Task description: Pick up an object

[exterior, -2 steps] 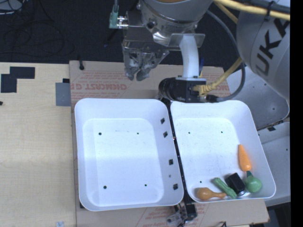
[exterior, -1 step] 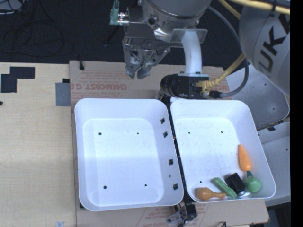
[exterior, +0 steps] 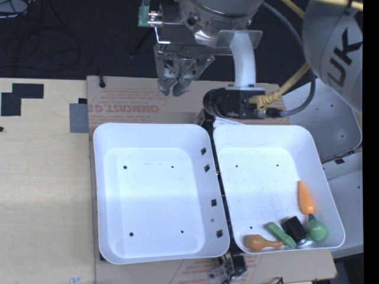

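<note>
Pincer [exterior: 176,87] parked high, nothing gripped; pick not yet begun.
Fingers drawn nearly together, empty, hanging at upper centre beyond the left bin [exterior: 106,158]. Candidate objects huddled in the right bin [exterior: 317,152], lower right corner: orange carrot-shaped piece [exterior: 305,198], black block [exterior: 294,228], green items [exterior: 318,229], tan gourd-shaped piece [exterior: 262,242]. Crowding against the wall likely to hamper a clean grasp.

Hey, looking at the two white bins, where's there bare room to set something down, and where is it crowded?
The left bin has a bare floor from wall to wall. In the right bin, the floor is free along the centre divider and the far wall. Its near right corner is crowded: orange carrot, black block, green piece, green stick, tan gourd.
</note>
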Controlling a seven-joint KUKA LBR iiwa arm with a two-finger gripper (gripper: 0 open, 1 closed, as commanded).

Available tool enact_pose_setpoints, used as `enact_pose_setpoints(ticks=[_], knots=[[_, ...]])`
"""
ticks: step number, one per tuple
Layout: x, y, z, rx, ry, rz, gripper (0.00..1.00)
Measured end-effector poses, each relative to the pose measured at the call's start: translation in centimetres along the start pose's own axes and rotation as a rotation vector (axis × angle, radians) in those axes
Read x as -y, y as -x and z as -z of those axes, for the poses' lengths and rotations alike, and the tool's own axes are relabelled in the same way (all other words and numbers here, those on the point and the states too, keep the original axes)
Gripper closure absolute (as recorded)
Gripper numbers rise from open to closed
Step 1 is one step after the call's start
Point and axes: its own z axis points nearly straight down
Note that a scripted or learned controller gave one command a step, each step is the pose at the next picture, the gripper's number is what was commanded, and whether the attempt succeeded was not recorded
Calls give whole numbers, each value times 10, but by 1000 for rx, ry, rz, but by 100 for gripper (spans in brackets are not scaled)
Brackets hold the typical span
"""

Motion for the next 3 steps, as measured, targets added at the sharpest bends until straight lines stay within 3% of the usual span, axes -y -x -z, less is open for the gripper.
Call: enact_pose_setpoints(ticks=[1, 2, 3], knots=[[-47, 158, -37, -2, 11, -39, 100], [-96, 98, -27, -7, 16, -17, 100], [-113, 29, -26, -8, 15, -14, 100]])
